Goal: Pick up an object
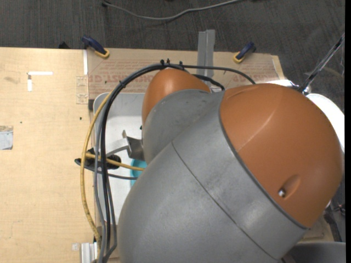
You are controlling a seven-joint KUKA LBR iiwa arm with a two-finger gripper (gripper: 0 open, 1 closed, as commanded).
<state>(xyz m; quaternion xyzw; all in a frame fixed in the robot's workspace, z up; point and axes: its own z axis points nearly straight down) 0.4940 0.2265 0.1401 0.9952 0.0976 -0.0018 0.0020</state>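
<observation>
A: Teal object [137,167] is glimpsed in the white bin [112,119], at nine o'clock from the arm [219,190].
B: The reach is judged to be underway. The gripper [131,144] cannot be told as spread or closed, and a descent onto the object is called for next.

Wooden surface [44,147] extends across the left side. White tape strip [39,73] lies on it at far left. Two blue-and-orange clamps, one [95,46] at the far edge, another [244,51] to its right. Grey upright post [206,48] stands between them. Dark carpet floor [82,15] beyond, crossed by a grey cable [181,12].
</observation>
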